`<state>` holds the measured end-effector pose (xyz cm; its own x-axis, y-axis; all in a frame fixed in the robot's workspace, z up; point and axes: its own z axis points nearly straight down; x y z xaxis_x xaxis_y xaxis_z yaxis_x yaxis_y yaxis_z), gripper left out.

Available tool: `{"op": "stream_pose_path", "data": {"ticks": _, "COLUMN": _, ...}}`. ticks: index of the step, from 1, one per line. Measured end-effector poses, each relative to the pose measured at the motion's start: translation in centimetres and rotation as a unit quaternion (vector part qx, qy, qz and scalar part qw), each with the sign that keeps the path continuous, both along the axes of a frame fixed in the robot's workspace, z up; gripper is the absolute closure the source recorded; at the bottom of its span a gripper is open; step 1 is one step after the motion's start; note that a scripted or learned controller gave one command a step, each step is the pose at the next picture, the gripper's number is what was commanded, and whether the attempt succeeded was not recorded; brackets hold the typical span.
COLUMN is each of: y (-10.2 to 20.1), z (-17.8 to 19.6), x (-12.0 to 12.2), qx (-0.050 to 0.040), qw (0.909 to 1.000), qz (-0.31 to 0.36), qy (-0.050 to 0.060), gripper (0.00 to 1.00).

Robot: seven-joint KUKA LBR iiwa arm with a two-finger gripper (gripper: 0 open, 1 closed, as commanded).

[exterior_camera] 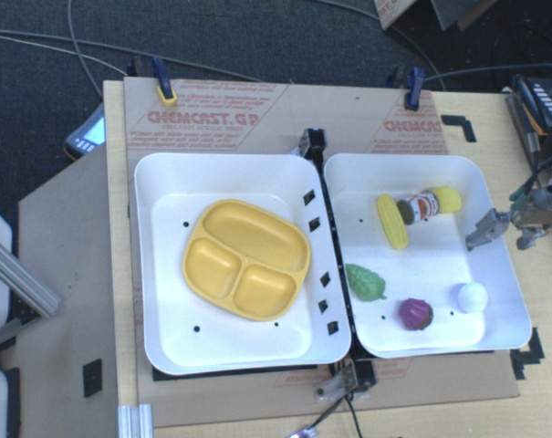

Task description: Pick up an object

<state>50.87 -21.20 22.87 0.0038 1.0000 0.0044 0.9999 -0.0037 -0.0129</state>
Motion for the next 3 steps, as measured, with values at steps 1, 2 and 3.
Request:
{"op": "stream_pose_path", "data": {"ticks": 1, "y": 0.1, "z": 0.6, "x": 0.3, "qx": -0.0017, "qw": 1.0000, "qz": 0.002, "qy": -0.006, "gripper": 0.00}}
{"op": "stream_pose_path", "data": {"ticks": 2, "y": -0.7, "z": -4.9, "x": -0.4, "qx": -0.0006, "qw": 1.0000, "qz": 0.001, "qy": -0.003, "gripper": 0.00}}
{"op": "stream_pose_path", "data": {"ticks": 3, "y": -0.7, "z": -9.1, "x": -0.2, "qx": -0.0006, "qw": 1.0000, "qz": 0.002, "qy": -0.004, "gripper": 0.00}}
